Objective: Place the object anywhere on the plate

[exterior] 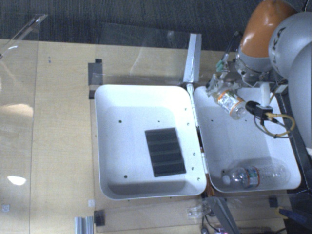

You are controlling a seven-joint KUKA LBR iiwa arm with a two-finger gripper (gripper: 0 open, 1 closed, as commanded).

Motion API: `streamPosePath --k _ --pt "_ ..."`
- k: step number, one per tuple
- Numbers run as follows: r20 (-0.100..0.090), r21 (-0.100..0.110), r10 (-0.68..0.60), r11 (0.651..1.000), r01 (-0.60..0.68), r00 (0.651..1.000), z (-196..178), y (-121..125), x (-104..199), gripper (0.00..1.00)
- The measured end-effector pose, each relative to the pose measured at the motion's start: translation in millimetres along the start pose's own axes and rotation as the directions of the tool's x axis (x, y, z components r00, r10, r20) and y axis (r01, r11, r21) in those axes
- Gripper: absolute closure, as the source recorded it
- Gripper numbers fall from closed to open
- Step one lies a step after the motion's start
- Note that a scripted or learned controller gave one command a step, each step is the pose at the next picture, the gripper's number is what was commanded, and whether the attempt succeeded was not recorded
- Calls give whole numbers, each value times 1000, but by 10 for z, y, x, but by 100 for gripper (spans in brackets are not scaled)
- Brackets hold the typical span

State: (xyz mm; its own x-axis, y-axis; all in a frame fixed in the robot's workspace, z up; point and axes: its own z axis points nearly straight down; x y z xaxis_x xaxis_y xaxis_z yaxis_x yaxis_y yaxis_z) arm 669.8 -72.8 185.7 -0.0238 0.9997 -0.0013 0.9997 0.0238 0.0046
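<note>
At 1 o'clock you see the gripper [225,92] pinching a small bottle [231,104], label unreadable. Dark plate [165,151] sits in left bin [105,130]; second bottle [251,175] at 5 o'clock.

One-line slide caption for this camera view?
Tool over right bin beside a bottle; dark plate in left bin.

Two white bins [105,145] sit side by side. One dark ridged plate [165,151], well left of the gripper [225,92]. Two clear plastic bottles: one [231,104] at the gripper, one [251,175] lying well below it.
</note>
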Motion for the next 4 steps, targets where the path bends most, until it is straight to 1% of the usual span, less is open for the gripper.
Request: streamPosePath --k 1,2,3,4 --pt "-2 -2 -198 980 198 980 -559 -291 467 100" --pt "-2 -2 -303 953 303 953 -806 -376 1079 100" --pt "-2 -1 -454 891 454 891 -478 -150 984 100" --pt "-1 -3 -597 803 597 803 -852 -506 1245 100"
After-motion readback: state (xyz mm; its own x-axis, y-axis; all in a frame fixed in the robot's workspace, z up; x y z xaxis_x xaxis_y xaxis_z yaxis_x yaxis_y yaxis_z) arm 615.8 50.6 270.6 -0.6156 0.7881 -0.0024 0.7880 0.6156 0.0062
